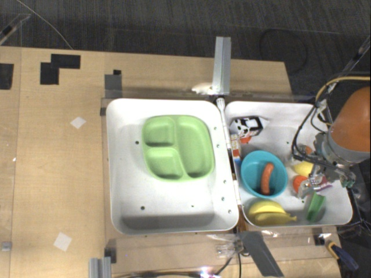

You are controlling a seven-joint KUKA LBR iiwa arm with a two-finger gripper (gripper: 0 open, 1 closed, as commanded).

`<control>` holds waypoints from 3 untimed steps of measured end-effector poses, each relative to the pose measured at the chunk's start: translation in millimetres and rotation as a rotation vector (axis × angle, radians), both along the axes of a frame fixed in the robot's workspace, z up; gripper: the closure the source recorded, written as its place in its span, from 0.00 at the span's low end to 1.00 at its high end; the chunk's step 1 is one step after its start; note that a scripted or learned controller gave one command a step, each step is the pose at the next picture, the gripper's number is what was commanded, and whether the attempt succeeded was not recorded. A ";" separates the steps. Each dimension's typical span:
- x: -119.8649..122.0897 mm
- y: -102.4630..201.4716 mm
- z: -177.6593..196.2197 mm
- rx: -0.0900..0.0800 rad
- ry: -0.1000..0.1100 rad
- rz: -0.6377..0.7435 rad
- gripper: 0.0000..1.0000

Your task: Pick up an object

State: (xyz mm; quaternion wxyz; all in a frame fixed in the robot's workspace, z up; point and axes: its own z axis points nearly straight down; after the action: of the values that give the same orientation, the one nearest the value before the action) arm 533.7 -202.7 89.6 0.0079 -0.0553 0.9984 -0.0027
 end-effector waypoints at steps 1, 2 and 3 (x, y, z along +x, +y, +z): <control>-4.8 52.3 1.5 -0.013 -0.005 0.062 0.00; -16.0 59.1 2.6 -0.028 -0.004 0.155 0.00; -32.3 61.3 5.7 -0.032 -0.021 0.146 0.00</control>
State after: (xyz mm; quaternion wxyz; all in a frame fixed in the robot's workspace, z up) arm 501.4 -141.4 95.3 0.0179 -0.1280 0.9914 -0.0188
